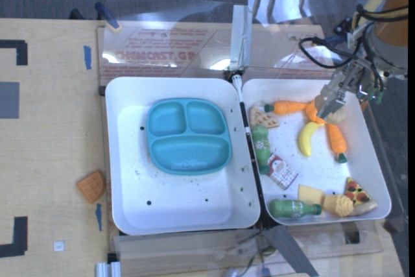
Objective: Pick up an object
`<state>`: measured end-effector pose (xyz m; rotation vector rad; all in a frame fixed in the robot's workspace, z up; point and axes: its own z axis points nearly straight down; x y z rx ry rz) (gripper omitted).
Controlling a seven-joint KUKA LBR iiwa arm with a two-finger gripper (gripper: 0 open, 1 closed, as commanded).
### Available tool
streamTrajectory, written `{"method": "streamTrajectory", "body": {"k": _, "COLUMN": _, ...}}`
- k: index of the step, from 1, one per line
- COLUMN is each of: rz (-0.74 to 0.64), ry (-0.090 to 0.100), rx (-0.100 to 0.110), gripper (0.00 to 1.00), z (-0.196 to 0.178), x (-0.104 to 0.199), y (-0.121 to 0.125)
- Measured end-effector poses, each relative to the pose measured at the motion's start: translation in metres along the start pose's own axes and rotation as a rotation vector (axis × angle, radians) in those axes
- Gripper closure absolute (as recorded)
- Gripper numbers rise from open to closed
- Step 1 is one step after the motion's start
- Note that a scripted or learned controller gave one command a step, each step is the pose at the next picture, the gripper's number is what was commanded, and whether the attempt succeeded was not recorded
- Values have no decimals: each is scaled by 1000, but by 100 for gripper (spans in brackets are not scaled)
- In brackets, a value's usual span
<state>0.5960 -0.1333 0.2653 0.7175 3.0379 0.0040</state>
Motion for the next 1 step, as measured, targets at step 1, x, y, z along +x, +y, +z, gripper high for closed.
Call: {"method": "streamTrajectory", "body": {"k": 1, "rz": 44, "ry": 14, "rx": 5, "gripper": 100, "z": 3, "x": 89, "y": 12}}
